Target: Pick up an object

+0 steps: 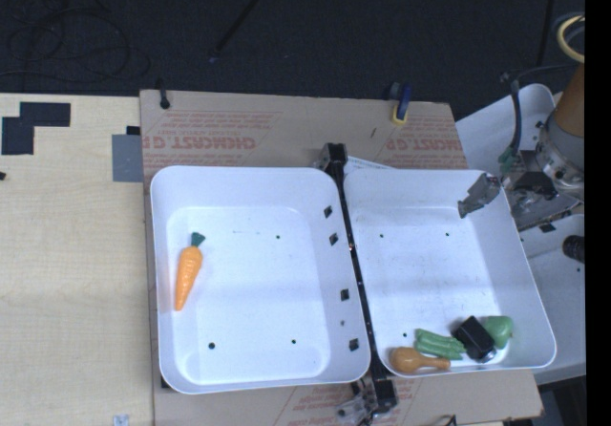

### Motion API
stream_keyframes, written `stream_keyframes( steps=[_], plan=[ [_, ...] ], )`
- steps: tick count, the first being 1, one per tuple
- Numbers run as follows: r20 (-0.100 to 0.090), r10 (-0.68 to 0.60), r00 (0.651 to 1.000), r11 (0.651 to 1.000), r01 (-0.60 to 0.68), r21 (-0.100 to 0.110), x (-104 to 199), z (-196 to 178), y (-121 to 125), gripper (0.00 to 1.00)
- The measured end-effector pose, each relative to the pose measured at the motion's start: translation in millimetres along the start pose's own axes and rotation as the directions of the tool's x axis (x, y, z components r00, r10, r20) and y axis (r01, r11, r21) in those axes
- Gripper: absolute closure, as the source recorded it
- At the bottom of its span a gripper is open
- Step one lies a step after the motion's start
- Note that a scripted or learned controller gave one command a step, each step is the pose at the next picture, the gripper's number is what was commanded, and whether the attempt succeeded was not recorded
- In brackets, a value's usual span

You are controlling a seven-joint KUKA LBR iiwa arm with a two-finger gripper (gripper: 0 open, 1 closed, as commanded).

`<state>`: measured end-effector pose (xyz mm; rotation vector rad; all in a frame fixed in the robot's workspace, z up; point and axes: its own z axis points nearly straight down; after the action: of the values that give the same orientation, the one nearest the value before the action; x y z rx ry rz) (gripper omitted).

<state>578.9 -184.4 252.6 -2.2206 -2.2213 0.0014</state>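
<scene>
In the camera view, you see the carrot (pixel 187 269) lying in the left bin (pixel 162 223) near its left wall, its long axis running nearly up-down in the frame with a slight lean, green top pointing to the far side and orange tip toward the near side. In the right bin (pixel 535 309), a green bean pod (pixel 439 344), a black block (pixel 474 337), a green piece (pixel 498 327) and an orange-brown gourd shape (pixel 416 360) are clustered at the near right corner. The gripper (pixel 474 195) hangs over the right bin's far right edge, well apart from all objects; you cannot tell how the jaws stand, and nothing shows between them.
</scene>
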Motion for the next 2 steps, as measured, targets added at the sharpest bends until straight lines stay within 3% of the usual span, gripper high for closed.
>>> stream_keyframes(
  steps=[1, 2],
  plan=[
    [-0.003, -0.003, 1.000, 1.000, 0.003, 0.007, 30, 160, 37, 0.00],
    [0.005, 0.000, 1.000, 1.000, 0.000, -0.015, 8, 9, 55, 0.00]
  ],
)
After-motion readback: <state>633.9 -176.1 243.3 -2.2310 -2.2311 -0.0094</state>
